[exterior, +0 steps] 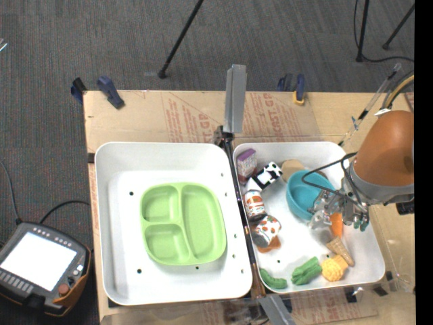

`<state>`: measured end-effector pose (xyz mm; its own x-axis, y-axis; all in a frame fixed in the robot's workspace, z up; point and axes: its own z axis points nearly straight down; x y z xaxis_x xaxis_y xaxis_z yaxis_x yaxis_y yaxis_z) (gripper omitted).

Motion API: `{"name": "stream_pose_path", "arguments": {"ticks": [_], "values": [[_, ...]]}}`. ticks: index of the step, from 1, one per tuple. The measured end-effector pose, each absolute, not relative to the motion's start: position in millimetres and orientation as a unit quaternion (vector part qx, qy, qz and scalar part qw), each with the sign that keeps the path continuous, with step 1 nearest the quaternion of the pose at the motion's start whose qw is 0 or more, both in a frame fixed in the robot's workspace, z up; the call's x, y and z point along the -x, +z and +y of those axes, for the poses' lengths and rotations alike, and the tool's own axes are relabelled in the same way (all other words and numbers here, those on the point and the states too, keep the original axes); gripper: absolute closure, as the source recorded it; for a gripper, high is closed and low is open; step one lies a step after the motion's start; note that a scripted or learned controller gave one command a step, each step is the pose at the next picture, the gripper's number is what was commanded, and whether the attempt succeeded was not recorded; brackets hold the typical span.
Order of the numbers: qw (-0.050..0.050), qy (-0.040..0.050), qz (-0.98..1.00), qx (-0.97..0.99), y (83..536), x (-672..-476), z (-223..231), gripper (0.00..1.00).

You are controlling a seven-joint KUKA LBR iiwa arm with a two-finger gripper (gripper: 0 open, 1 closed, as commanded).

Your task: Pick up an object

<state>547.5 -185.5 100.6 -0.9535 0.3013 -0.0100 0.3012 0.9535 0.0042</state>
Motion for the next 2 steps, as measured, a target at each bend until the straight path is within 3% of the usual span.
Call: {"name": "stream_pose_path", "arguments": {"ticks": [1, 2], "values": [[0.009, 0.0010, 0.989, -0.149, 246, -602.4, -128, 1.00], [0.007, -0.0002, 0.982, -0.188, 93, -592.7, -149, 1.00]]}}
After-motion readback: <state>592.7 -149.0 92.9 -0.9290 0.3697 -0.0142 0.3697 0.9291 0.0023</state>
